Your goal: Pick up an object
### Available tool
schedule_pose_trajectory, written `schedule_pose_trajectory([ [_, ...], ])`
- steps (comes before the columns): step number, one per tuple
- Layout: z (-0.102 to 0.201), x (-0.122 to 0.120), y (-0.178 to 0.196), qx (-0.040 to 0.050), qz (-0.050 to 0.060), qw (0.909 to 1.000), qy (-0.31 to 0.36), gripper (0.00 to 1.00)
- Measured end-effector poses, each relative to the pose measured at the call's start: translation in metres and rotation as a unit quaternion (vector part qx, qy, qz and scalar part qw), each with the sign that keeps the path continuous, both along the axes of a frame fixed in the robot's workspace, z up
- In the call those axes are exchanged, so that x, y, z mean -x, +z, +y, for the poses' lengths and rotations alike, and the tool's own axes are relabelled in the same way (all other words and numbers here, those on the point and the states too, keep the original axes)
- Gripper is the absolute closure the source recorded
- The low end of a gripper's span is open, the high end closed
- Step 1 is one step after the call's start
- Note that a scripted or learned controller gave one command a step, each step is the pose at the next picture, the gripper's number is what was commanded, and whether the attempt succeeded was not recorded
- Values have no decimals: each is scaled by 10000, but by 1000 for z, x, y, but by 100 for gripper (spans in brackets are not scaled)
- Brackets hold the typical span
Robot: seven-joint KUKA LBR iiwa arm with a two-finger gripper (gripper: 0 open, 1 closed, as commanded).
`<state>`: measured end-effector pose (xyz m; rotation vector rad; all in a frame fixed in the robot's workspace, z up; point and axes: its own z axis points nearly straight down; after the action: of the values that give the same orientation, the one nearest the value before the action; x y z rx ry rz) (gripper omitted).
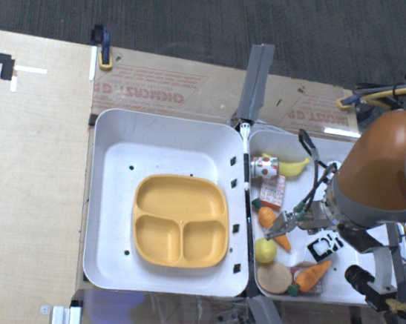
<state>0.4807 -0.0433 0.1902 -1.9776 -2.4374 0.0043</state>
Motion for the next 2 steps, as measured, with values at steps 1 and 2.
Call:
schedule_pose_trajectory([
  [1, -15, 3, 1, 9, -13, 9827, -1850, 0],
  [2, -8, -10, 0, 12, 0, 9755, -2202, 0],
])
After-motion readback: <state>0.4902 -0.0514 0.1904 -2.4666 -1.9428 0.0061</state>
